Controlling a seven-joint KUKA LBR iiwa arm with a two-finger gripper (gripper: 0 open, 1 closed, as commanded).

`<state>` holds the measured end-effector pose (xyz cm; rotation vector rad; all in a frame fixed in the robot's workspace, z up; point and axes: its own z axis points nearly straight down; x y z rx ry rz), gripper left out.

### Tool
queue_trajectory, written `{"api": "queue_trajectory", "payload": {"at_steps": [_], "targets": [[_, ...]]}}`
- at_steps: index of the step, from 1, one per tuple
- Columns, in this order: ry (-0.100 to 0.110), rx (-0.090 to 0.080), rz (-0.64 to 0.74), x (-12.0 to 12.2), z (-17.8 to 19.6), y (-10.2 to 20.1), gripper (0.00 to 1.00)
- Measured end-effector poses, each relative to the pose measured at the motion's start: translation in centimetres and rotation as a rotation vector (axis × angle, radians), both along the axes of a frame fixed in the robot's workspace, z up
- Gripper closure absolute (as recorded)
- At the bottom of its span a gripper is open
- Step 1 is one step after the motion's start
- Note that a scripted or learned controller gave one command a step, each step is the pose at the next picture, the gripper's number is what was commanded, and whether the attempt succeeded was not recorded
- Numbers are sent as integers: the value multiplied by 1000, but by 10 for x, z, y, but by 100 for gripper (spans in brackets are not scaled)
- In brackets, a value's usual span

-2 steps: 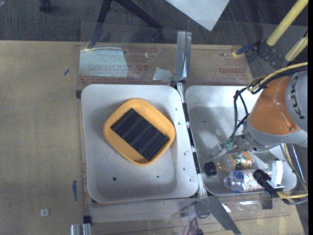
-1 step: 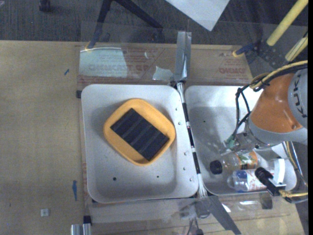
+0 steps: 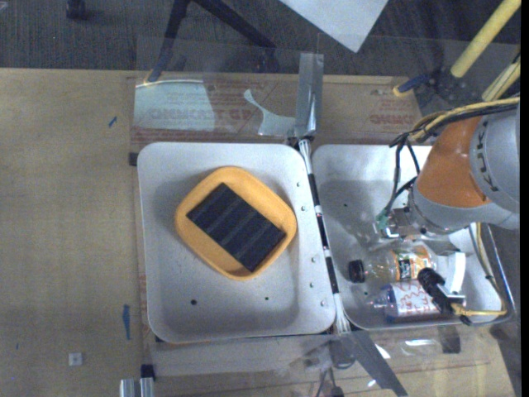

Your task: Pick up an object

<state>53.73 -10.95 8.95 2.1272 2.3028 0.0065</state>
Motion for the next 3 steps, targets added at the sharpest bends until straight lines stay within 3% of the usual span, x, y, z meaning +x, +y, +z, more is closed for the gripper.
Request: {"api": "queue_trajectory", "payload": {"at_steps": [1, 2, 3], "targets": [[6, -1, 256, 16, 140, 24, 100], [4, -3, 334, 13, 170, 49, 100], [5, -2, 335, 13, 170, 50, 0]]}}
